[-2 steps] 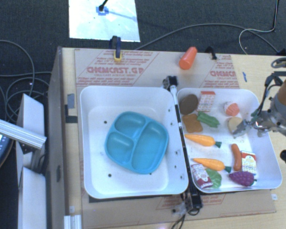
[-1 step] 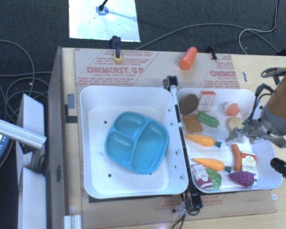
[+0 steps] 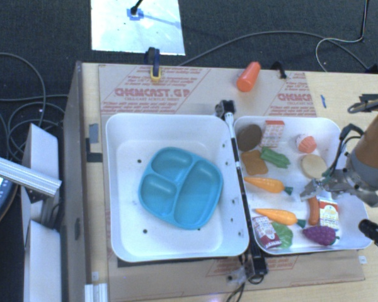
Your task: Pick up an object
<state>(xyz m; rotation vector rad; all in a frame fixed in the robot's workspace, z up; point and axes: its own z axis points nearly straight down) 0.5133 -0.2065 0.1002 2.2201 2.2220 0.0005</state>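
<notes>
Orange-red and slim, the sausage [image 3: 313, 211] stood nearly upright in my view, its long axis running toward and away from me, in the right bin [image 3: 331, 128] beside a small carton [image 3: 329, 214]. My arm [image 3: 372, 150] reached in from the right, wrist bent low over the bin. The claw [image 3: 315, 189] hung just above the sausage's far end; I could not tell whether it was released or clenched. A blue tray [image 3: 179, 187] lay in the left bin [image 3: 123, 168].

Tray [image 3: 179, 186] in left bin [image 3: 123, 168]
</notes>
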